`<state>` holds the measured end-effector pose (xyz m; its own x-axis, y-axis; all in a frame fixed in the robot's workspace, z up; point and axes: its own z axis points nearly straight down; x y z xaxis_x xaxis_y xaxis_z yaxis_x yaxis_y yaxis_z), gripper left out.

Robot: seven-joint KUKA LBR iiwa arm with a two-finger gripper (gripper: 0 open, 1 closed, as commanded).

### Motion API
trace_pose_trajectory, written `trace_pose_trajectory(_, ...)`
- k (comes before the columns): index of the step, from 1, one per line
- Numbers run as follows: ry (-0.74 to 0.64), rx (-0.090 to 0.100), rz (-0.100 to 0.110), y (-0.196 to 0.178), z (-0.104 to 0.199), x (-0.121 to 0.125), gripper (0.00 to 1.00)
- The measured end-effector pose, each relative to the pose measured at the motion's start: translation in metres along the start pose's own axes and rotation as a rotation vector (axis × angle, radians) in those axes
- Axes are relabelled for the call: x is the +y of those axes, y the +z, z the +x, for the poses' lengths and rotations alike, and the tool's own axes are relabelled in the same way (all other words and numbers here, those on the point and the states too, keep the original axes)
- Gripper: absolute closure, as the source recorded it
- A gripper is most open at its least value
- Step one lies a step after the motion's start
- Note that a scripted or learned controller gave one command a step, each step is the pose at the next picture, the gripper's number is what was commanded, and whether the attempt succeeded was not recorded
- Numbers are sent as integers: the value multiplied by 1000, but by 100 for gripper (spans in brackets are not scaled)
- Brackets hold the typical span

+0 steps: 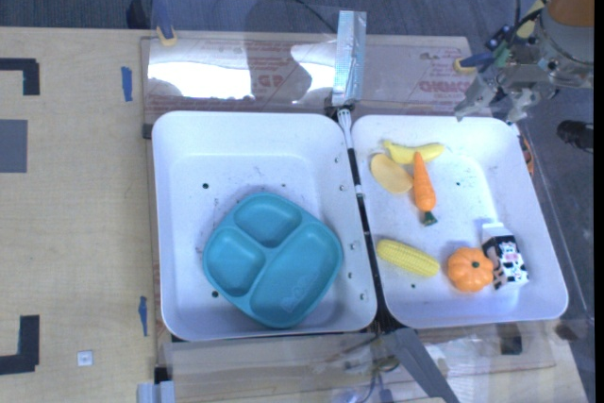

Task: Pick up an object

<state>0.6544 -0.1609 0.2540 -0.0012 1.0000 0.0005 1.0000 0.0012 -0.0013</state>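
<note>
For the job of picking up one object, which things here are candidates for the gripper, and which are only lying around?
Candidates for the pick, all in the right bin:
carrot
banana
corn cob
small pumpkin
cow-patterned carton
pale yellow piece

Only lying around:
teal divided plate in the left bin
cardboard sheet behind the bins

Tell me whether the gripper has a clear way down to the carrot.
Probably yes. The gripper hovers over the right bin's far corner, and the carrot lies uncovered, though a banana touches its upper end.
</note>
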Motion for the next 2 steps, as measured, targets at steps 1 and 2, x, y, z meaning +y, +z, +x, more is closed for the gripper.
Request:
trace_pose_trajectory(1,-175,2,7,119,8,-86,0)
trace_pose_trajectory(2,-166,-2,-6,167,65,-58,0)
